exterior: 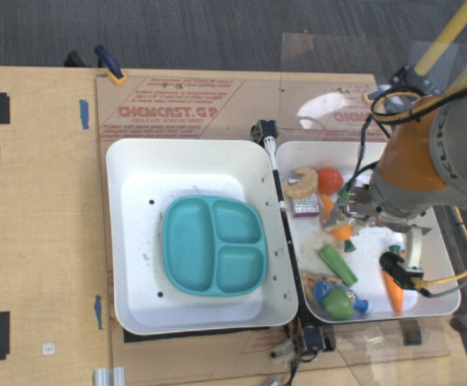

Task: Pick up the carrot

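Arm (458,143): thick rounded grey link, smooth casing.
Band (406,163): broad orange ring above the wrist, glossy.
Wrist (394,203): grey metallic flange beneath the orange band, with small dark fittings.
Cables (390,103): black and yellow leads looped near the band; another thin pale lead trails lower right.
Gripper (347,215): small dark and silver parts, details too blurred to tell.

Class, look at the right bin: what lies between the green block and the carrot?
In the camera view, bare white bin floor separates the green block from the carrot.
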Available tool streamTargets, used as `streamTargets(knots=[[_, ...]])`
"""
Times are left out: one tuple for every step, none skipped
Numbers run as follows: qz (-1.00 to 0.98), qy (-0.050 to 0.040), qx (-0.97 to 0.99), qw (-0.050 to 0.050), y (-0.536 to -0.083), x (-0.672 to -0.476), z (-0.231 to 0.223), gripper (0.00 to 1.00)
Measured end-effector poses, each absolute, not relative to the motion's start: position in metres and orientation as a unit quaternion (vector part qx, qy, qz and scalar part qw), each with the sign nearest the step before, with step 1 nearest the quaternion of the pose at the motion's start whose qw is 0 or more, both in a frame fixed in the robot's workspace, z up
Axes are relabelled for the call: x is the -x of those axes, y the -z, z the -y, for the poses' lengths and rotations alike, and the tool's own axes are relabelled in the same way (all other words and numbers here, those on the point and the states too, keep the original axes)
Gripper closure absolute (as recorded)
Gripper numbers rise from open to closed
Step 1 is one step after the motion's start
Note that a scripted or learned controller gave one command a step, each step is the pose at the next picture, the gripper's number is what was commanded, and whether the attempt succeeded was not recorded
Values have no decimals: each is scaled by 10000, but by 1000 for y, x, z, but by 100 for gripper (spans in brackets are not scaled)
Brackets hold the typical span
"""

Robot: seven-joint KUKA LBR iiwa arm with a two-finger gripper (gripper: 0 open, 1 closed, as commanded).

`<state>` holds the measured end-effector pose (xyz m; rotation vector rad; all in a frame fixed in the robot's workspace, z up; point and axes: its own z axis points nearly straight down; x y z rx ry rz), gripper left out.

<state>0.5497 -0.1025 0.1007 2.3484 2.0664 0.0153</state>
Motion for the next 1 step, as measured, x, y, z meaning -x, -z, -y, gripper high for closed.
streamTargets(knots=[[-6413,-29,-7673,7,-186,-568,21,100]])
